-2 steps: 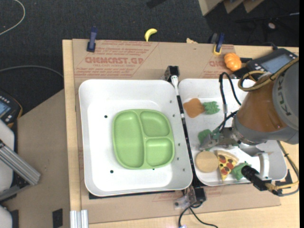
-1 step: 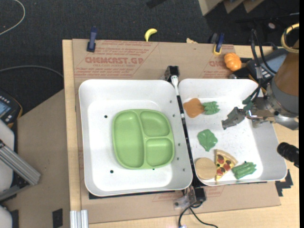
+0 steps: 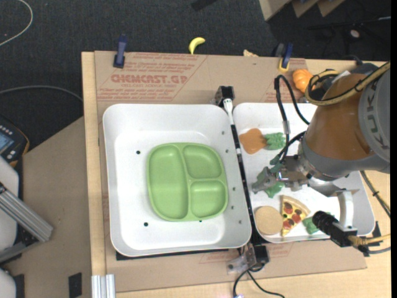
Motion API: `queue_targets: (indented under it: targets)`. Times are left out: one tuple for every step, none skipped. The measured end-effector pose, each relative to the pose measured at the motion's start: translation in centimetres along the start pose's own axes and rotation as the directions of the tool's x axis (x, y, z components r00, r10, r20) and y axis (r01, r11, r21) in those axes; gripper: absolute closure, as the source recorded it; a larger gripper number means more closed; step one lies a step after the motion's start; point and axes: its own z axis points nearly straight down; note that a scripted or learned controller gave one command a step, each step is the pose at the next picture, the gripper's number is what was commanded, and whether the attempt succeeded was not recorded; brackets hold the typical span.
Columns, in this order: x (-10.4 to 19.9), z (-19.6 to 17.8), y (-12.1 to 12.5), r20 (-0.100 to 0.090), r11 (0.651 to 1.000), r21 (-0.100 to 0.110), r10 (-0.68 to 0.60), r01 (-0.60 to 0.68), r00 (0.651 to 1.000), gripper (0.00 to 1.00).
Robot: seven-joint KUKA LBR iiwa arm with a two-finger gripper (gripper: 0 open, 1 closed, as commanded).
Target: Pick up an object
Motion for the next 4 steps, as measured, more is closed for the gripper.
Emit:
queue_targets:
  targets:
    - [-0.3, -1.5, 0.2, 0.004, 1.0, -0.011, 0.004, -0.004, 1.0, 1.0]
    - [7.8, -8.2, 0.2, 0.001, 1.0, -0.016, -0.005, 0.005, 1.0, 1.0]
    - [6.7, -3.1, 5.5, 0.004, 1.0, -0.012, 0.005, -0.005, 1.0, 1.0]
    - [9.0, -15.7, 1.2, 0.0, 1.0, -0.02, -0.001, 0.001, 1.0, 1.0]
